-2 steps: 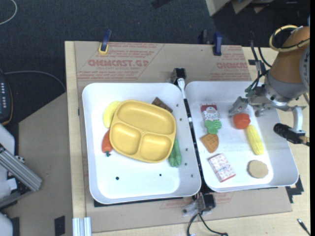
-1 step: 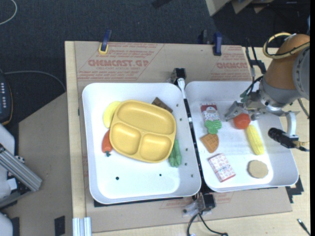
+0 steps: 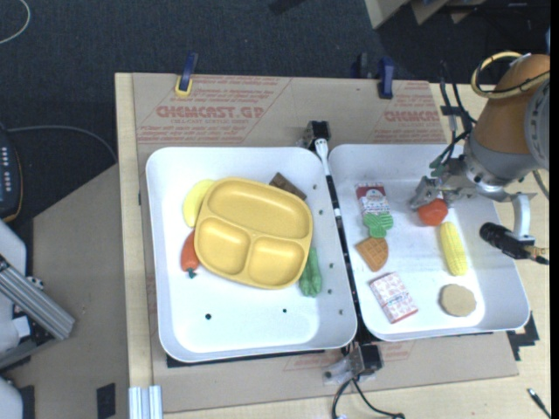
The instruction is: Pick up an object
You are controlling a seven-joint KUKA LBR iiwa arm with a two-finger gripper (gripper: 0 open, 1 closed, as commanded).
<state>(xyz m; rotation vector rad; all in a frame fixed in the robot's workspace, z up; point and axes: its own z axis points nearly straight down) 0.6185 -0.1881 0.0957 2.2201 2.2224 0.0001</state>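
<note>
The arm (image 3: 511,116) bends in from the right, its pincer (image 3: 434,193) lowered over the bench.

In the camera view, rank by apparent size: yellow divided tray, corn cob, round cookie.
1. yellow divided tray, clearly largest.
2. corn cob and round cookie look too alike to rank: the cob is longer, the cookie wider.

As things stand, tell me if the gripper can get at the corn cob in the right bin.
Probably yes. The corn cob lies alone on bare bin floor, just below the gripper, which is over the red-orange item. Nothing lies on top of it or crowds it.
</note>
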